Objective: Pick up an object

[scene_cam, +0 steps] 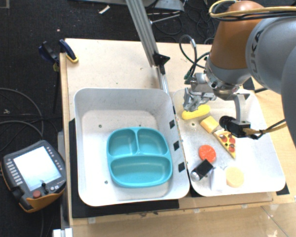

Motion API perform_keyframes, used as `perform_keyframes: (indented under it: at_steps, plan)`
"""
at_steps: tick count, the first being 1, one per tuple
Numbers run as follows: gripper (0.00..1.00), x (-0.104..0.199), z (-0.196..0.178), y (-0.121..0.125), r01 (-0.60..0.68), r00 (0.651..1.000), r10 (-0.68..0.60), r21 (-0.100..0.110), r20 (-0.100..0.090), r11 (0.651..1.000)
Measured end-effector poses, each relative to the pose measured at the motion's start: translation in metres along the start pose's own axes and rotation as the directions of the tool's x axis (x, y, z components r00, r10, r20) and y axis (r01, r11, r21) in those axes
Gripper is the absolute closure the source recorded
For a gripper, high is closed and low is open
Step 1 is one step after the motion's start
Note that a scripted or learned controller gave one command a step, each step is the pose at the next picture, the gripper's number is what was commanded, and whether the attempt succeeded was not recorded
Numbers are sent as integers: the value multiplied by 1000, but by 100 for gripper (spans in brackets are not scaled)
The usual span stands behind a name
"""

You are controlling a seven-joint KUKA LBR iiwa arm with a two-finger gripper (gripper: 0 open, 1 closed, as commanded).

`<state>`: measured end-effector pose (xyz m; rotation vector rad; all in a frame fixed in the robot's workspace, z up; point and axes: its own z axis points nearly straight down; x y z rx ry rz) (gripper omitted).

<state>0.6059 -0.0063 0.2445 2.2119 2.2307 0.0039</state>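
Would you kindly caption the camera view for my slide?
Tool over a yellow banana in the right bin.

Grey gripper is down in the right white bin right over the yellow banana-shaped toy, with a teal divided plastic plate in the left bin.

A pale wooden bench top stands on a dark carpeted floor. Black cables loop across the floor at left and at the top. A metal rail slants down from above. A handheld control pendant with a lit screen rests at lower left.
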Motion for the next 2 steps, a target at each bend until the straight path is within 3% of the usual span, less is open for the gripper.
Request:
perform_keyframes:
  at_steps: [2]
  plan:
    - [100,98,1,20,-1,1000,1,1,1,1000]
